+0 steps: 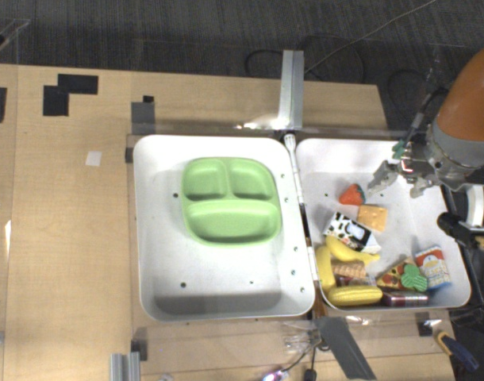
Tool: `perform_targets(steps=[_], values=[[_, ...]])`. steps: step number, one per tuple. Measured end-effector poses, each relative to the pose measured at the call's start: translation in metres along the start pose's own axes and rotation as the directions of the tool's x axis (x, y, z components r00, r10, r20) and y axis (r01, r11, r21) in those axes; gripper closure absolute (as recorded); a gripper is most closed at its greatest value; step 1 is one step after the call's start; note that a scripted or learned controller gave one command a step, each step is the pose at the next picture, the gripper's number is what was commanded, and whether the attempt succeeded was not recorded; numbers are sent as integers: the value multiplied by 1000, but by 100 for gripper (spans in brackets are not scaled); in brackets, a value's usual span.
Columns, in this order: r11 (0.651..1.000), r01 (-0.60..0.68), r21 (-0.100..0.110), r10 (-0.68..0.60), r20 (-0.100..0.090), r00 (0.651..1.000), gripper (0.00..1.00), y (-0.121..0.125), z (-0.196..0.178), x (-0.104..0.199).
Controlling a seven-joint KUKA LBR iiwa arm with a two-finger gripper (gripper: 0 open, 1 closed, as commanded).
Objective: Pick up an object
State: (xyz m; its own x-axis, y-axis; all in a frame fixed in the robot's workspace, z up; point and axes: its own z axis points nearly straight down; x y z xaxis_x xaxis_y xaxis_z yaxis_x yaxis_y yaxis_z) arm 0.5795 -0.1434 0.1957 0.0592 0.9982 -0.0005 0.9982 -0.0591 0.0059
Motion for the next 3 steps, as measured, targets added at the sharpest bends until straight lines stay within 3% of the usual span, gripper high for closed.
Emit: perform_targets(steps=[1, 2, 3], values=[[1000, -16, -6, 16, 0, 1000, 0, 27, 106, 18], [1000, -14, -12, 13, -2, 1000, 100, 30, 94, 19], [1000, -10, -1, 10, -1, 1000, 100, 86, 9, 93]])
